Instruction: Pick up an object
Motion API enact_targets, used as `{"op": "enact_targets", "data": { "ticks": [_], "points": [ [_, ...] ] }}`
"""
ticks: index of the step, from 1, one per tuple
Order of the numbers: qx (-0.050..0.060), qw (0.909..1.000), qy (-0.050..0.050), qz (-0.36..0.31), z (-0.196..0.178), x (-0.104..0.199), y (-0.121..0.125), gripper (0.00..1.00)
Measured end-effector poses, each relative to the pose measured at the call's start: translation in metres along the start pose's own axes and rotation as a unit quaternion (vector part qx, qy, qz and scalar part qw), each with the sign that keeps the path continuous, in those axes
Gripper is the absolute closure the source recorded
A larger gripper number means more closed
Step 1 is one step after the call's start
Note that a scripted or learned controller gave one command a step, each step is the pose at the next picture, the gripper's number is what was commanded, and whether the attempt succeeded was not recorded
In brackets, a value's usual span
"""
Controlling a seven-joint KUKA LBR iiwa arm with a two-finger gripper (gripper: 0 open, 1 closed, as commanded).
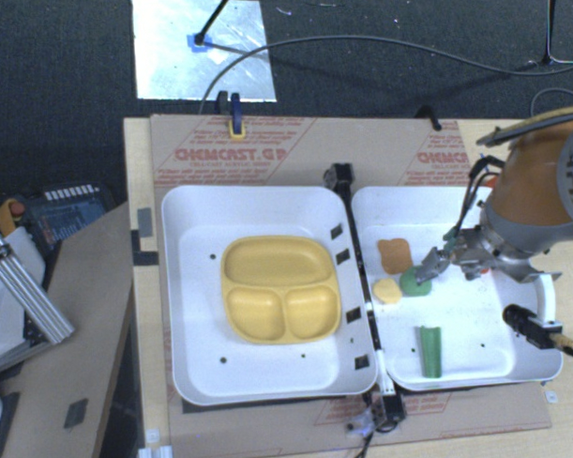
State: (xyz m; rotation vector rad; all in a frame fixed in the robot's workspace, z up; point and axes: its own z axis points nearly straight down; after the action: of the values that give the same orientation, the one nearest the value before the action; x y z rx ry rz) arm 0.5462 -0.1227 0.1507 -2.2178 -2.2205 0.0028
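Tool (427,268), grip state unclear, touches green round piece (416,285) mid right bin (454,201).

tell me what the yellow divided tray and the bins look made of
Yellow tray: likely molded plastic, matte, with soft rounded compartment edges. Left bin and right bin: probably thin formed plastic, smooth white with a slight sheen and rounded rims.

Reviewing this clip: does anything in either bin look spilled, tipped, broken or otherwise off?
Nothing stands out. The yellow divided tray lies flat in the left bin. In the right bin, the brown piece, pale yellow piece and green stick lie loose, with the hand down at a small green object.
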Motion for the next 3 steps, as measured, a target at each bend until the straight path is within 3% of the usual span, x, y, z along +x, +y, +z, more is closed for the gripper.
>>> {"op": "enact_targets", "data": {
  "ticks": [1,2,3],
  "points": [
    [-0.001,1.0000,0.000,0.000,0.042,-0.002,0.000,0.00],
    [-0.003,1.0000,-0.001,0.000,0.029,-0.003,0.001,1.00],
    [-0.004,1.0000,-0.001,-0.001,-0.018,0.000,-0.005,1.00]
  ]
}}
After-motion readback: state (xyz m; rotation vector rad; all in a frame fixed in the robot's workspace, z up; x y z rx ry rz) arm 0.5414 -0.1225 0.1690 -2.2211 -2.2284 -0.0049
